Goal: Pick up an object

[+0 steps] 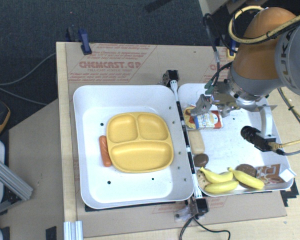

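Bench: two white bins. Near edge of right bin (290,181): bananas (230,179), cookie. Further back, gripper (206,110) low over small carton (206,120), probably touching; finger state unclear. Step: approach/grasp. Next: close on carton, lift straight up.

Single fixed camera, mounted above the bench (140,59), looking down at a slant. Both white bins fall within frame: left bin (90,149) near centre, right bin (230,149) towards the right. The arm (262,44) enters from the right. Dark floor lies at the far edge.
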Controlling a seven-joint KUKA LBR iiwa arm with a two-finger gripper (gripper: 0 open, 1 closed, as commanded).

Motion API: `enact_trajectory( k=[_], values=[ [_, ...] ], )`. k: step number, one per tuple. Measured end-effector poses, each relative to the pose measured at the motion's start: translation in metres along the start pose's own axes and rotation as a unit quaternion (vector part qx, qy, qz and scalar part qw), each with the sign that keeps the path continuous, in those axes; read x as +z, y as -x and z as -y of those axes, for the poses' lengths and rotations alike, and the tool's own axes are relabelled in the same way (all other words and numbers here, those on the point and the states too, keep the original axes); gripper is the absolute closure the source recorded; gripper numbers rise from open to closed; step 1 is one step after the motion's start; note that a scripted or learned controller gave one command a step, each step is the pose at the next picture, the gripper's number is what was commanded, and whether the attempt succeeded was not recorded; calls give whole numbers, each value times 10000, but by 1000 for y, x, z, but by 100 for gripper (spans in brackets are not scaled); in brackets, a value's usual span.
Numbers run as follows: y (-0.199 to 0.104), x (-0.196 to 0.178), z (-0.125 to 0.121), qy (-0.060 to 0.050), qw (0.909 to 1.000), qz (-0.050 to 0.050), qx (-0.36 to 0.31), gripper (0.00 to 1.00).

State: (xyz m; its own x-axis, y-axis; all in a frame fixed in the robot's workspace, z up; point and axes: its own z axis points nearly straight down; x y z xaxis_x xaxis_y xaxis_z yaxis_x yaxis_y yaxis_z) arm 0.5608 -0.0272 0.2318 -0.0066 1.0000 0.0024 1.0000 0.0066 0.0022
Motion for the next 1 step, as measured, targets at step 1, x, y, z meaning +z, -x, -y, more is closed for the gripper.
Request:
enact_trajectory(
  k=[1],
  values=[
    [-66, 15, 24, -38, 10000, 0, 3, 100]
  ],
)
